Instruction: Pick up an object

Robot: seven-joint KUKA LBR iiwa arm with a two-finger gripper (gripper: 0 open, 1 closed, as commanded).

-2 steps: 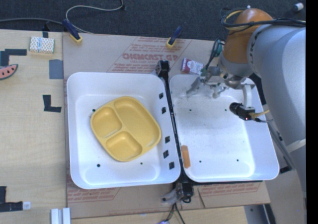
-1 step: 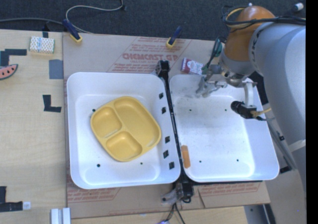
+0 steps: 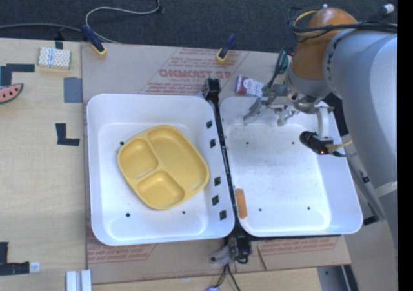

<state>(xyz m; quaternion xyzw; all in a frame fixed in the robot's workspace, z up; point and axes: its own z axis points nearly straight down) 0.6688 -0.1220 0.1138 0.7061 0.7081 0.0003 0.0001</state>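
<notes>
A yellow divided plate (image 3: 162, 166) lies tilted in the left white bin (image 3: 106, 219). A small orange stick-shaped object (image 3: 241, 203) rests against the left wall of the right white bin (image 3: 322, 219). My gripper (image 3: 266, 115) hangs over the far left corner of the right bin, below the orange wrist band. Its two fingers (image 3: 251, 113) are spread apart, open, with nothing between them. It is well away from both the orange object and the plate.
A small red and white packet (image 3: 248, 85) lies on the cardboard just behind the right bin. Blue and yellow clamps (image 3: 94, 39) hold the cardboard's far edge. A black divider (image 3: 218, 148) runs between the bins. The grey arm (image 3: 368, 109) covers the right bin's right side.
</notes>
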